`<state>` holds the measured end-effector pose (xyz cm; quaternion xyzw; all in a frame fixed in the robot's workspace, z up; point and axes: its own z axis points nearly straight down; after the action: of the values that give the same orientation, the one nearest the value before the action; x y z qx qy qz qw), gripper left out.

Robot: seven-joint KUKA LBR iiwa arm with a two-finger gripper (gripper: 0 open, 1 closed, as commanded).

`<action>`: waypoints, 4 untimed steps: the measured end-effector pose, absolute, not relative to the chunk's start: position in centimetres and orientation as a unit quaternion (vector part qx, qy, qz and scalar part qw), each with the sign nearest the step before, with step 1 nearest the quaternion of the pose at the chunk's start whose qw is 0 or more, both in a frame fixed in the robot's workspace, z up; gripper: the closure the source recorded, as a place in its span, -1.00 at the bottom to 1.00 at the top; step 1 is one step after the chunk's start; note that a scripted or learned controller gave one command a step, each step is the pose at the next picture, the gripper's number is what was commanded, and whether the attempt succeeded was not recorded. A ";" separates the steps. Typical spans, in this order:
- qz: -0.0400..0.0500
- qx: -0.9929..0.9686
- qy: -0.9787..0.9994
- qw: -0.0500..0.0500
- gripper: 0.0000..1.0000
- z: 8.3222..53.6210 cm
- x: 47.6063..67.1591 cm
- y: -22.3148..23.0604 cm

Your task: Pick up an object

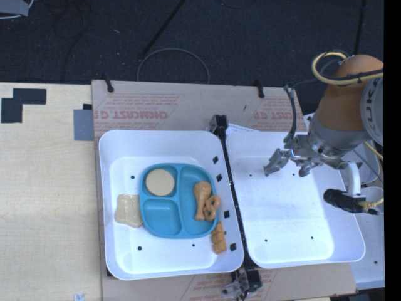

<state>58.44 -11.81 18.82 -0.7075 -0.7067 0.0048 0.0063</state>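
Claw spread and empty over the right bin, right of centre; the likeliest pick, a pretzel in the blue tray at lower centre, looks light, stiff, best pinched across its width.

I work in a robotics lab: my pale wooden tabletop carries two shallow white plastic bins on printed brown cardboard. Black cables loop across dark carpet behind, and toy plastic food fills a blue divided tray.
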 end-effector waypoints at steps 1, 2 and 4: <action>0.001 -0.707 -0.707 0.001 -1.00 19.6 58.8 -11.8; 0.002 -0.707 -0.707 0.003 -1.00 15.1 58.8 -12.2; 0.001 -0.708 -0.706 0.002 -1.00 8.7 58.2 -12.3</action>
<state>58.22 -12.26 8.74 -0.7084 -0.7058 0.0011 0.0022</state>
